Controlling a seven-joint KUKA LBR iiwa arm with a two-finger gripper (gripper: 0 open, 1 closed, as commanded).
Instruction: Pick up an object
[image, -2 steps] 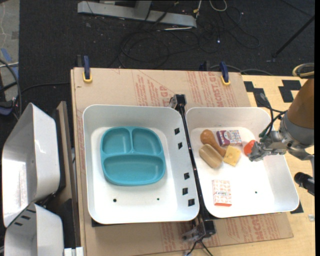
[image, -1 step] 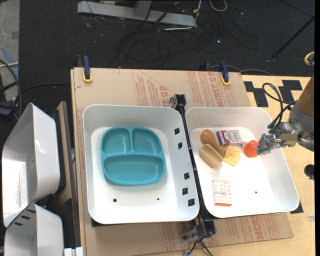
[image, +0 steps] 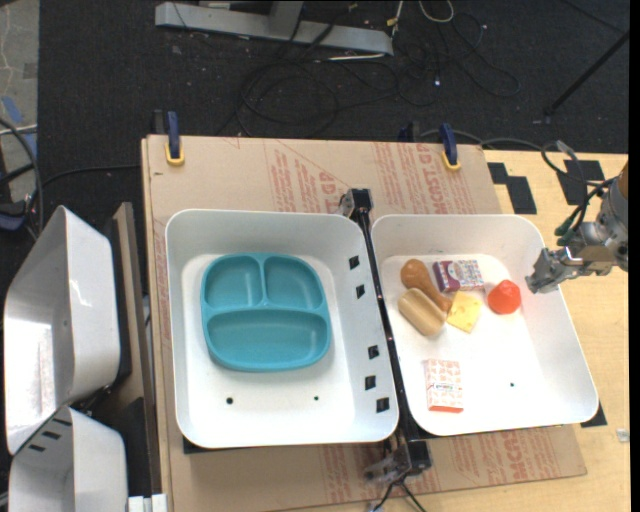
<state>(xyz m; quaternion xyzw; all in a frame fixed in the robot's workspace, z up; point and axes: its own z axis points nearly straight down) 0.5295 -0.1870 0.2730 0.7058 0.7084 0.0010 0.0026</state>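
So we've got two shallow white bins sitting side by side on a brown board with red print all over it. The left bin (image: 190, 330) has just one thing in it: a teal divided plate (image: 265, 310), three compartments, two small ones at the top and one wide one along the bottom, lying flat and a bit toward the bin's upper left.

The right bin (image: 545, 385) is where all the pickable stuff is. Clustered in the upper middle we see a brownish hot dog bun (image: 421, 311), with another rounder brown piece (image: 416, 272) touching it just above, looks like a sausage or a second roll, hard to call. Right beside those is a small purple and white carton (image: 459, 275), and just below that a yellow cheese wedge (image: 463, 314) touching the bun. To the right of the cheese there's a red-orange tomato (image: 505, 297), sitting on its own near the right wall. Further down, well apart from the cluster, a small white packet with red print (image: 445, 385) lies flat.

The gripper (image: 549, 272) comes in from the right and is over the right bin's upper right edge, near the tomato but not touching it. Nothing is between the fingers as far as we can see, and honestly we can't tell how far apart they are from this angle.
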